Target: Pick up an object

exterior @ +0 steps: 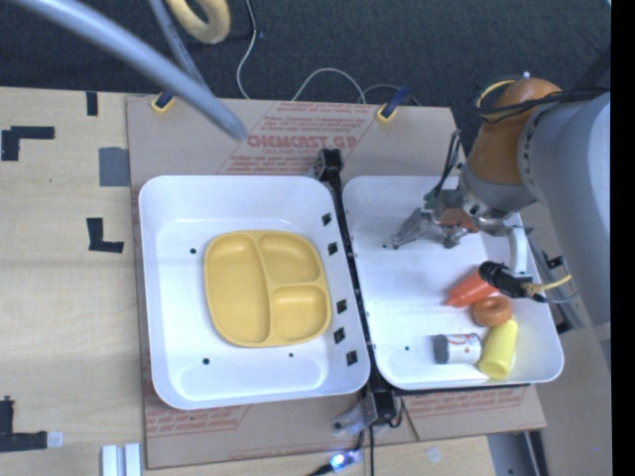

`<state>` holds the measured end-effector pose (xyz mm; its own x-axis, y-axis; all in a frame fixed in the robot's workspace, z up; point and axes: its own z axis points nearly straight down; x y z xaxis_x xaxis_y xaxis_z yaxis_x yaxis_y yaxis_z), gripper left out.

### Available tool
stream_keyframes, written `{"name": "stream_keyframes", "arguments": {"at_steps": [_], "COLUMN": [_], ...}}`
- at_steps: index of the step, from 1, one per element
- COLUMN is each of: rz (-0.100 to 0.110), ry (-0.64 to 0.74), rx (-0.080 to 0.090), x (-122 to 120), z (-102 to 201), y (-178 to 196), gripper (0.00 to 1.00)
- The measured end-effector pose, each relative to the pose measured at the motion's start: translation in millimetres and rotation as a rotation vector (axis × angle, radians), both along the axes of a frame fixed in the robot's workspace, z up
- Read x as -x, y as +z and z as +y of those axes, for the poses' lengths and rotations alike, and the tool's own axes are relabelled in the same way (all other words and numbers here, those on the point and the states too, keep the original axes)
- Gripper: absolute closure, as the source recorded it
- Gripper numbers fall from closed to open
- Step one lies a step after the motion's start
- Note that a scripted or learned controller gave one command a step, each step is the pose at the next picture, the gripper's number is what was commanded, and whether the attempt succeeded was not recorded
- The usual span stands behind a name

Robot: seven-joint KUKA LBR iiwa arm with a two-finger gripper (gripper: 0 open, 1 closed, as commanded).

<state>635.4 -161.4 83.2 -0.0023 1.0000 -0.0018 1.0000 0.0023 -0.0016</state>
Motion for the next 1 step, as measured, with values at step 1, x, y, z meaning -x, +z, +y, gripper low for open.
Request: {"name": "stream_keyframes", "arguments": {"at_steps": [1], "rz": [-0.003], "ry": [0.001], "rx": [0.001], "x": [-1.2], "z": [0.0], "y": [12.9], "gripper": [1.0]}}
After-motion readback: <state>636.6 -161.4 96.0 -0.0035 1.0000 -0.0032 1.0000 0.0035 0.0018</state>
